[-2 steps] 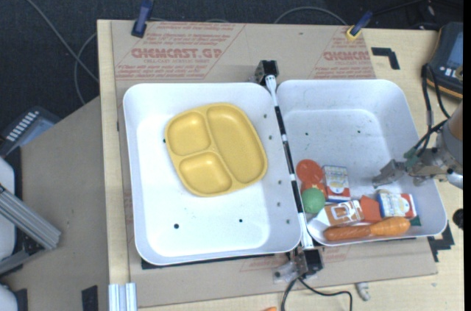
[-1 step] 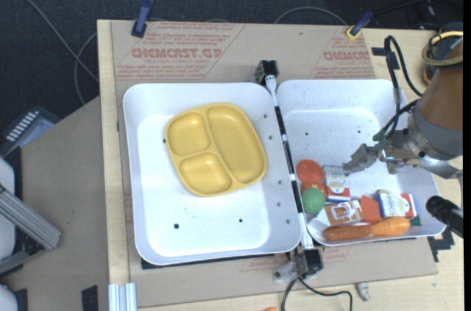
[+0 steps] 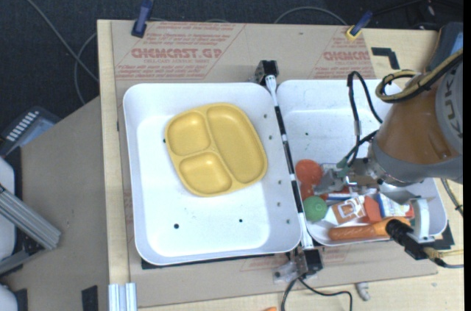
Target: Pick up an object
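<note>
We see two white bins side by side on a bench sheet printed in red with "CHEMCAST G.P" (image 3: pixel 176 52); a second, partly cut-off print of the same word (image 3: pixel 346 54) lies toward the right. The remaining smaller lines of red print are too fine for us to read.

The left bin (image 3: pixel 147 229) holds a yellow divided plate (image 3: pixel 215 148) with three compartments, lying flat in the upper middle of the bin. The plate carries no writing that we can make out.

The right bin (image 3: pixel 316 111) holds a cluster of small objects in its lower part: a red-orange round item (image 3: pixel 307 170) near the dividing wall, a green ball (image 3: pixel 316 208) just below it, an orange-and-white packet (image 3: pixel 347 212) whose print we cannot read, and an orange carrot-like piece (image 3: pixel 357 231) along the bin's lower wall.

The arm (image 3: pixel 416 133) reaches in from the right, and its gripper (image 3: pixel 344 183) sits low over this cluster, just beside the red-orange item and above the packet. From this view we cannot tell how the tool stands, nor whether it pinches any object.
</note>
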Robot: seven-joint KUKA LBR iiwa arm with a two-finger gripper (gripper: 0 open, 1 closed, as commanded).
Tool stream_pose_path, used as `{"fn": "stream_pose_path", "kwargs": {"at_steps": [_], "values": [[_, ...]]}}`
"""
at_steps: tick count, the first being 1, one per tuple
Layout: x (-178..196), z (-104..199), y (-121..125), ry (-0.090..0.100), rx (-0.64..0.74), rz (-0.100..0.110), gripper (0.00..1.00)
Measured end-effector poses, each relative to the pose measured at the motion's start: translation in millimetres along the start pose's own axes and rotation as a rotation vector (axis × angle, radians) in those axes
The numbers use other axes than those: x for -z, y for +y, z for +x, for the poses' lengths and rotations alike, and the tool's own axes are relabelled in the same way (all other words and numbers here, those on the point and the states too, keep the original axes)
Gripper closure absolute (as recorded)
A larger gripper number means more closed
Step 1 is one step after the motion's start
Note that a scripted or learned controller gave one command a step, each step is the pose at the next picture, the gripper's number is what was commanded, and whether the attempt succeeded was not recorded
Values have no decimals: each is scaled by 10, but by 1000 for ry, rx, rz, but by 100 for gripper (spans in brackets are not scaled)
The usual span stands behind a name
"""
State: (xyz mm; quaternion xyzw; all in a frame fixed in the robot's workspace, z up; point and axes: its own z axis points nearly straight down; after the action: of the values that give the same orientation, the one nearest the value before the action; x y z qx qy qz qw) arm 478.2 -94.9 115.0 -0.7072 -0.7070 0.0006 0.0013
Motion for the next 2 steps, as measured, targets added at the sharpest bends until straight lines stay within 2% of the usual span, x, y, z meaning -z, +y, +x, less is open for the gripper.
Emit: {"fn": "stream_pose_path", "kwargs": {"at_steps": [1,2], "values": [[103,-2,7,-2,0,-3,100],[102,-3,6,-2,0,-3,0]]}}
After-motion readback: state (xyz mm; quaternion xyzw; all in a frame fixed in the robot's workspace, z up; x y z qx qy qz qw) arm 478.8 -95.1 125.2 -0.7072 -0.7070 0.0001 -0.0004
